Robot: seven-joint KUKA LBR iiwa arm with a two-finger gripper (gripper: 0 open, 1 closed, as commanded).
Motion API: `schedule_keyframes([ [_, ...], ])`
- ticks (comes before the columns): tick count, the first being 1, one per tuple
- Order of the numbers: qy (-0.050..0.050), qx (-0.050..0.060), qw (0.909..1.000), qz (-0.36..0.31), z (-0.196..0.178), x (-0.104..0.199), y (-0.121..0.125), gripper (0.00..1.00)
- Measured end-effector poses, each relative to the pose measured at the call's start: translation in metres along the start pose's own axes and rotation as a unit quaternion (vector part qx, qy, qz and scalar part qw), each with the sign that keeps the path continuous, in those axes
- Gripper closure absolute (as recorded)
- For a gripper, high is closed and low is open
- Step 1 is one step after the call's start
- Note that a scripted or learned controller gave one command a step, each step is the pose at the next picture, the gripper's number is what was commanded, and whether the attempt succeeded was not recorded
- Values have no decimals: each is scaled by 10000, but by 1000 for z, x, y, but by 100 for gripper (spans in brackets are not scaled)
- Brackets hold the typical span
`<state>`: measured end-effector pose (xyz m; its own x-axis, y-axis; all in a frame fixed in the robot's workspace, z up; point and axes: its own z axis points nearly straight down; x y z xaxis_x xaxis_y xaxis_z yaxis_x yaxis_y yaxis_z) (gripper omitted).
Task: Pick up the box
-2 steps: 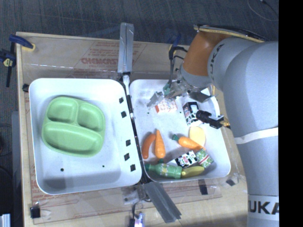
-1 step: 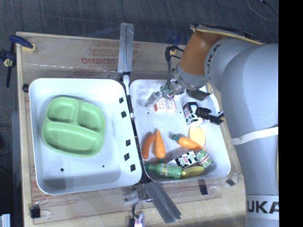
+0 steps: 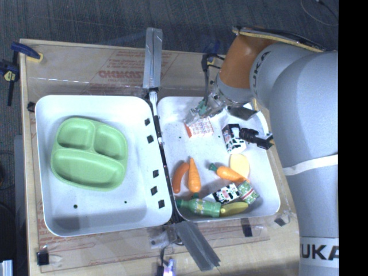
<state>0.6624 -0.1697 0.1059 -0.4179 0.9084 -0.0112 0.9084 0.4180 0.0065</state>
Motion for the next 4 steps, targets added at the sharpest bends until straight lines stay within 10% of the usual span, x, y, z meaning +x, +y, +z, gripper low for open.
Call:
schedule_keyframes([
  [1, 63, 42, 9969, -782, -44, -21, -14, 100],
  [2, 63, 42, 9969, -779, -44, -21, -15, 0],
  [3, 29, 10, 9977, -680, 9, -6, -27, 0],
  [4, 20, 12, 9975, -704, 0, -7, -26, 100],
])
